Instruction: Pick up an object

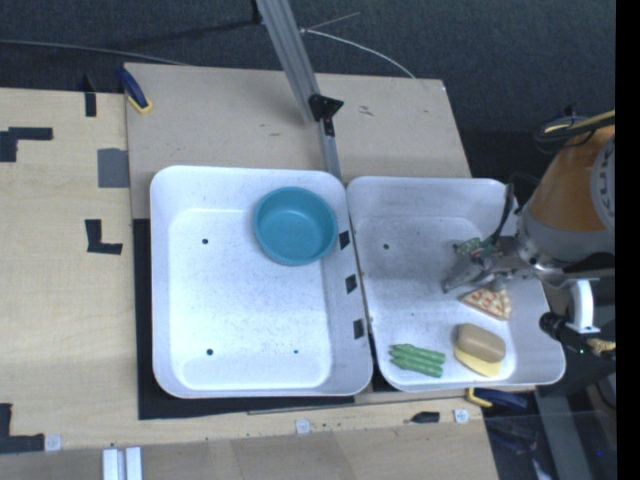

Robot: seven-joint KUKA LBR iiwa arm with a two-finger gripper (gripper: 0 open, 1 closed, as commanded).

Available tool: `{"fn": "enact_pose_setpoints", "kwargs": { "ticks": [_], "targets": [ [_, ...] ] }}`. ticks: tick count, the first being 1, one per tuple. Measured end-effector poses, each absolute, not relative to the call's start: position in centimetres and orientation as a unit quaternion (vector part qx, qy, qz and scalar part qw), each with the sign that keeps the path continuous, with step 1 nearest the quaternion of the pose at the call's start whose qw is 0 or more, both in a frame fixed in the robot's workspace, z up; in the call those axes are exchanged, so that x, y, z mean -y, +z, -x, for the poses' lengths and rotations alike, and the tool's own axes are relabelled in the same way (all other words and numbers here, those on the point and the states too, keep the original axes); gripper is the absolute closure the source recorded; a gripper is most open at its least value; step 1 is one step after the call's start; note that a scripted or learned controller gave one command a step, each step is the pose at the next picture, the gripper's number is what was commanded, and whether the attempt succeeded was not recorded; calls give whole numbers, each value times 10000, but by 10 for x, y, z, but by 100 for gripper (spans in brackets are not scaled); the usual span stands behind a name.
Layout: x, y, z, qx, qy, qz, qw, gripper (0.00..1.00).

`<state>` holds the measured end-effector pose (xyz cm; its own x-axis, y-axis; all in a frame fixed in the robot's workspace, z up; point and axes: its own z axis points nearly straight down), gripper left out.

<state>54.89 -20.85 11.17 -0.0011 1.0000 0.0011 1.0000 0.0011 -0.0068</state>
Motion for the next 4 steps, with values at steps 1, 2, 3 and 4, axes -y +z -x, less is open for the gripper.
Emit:
{"fn": "enact_pose_setpoints", "kwargs": {
  "ticks": [1,2,3,4],
  "targets": [
    [208,125,-550,7080,9,7062,13,100],
    [207,188,-553,7077,-7,7065,-19,100],
    [207,238,-554,7078,-9,7064,-22,100],
    [156,226,-570,7092,3,7050,9,100]
  ]
}}
